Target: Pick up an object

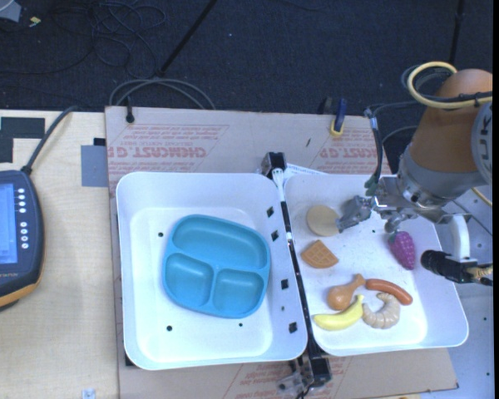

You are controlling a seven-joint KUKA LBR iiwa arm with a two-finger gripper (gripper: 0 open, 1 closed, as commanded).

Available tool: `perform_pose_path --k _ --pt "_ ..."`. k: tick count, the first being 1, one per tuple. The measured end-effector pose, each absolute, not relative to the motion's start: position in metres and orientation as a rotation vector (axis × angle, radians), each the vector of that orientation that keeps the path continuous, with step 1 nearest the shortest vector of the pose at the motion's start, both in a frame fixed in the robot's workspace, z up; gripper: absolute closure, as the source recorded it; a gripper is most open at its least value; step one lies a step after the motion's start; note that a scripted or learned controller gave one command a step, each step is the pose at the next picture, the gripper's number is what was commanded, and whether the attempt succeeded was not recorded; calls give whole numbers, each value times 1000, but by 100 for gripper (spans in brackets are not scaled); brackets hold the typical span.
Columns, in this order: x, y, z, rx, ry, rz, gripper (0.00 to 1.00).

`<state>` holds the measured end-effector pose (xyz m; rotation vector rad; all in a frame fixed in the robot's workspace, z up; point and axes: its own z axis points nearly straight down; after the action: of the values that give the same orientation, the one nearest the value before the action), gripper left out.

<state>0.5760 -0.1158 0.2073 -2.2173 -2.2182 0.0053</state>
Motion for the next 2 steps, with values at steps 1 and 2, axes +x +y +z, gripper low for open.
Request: perform_pose_path --k 1,2 --pt "576 -116 216 -2215 -2216 9 100" --pt "538 -109 82 -2220 -2218 5 100"
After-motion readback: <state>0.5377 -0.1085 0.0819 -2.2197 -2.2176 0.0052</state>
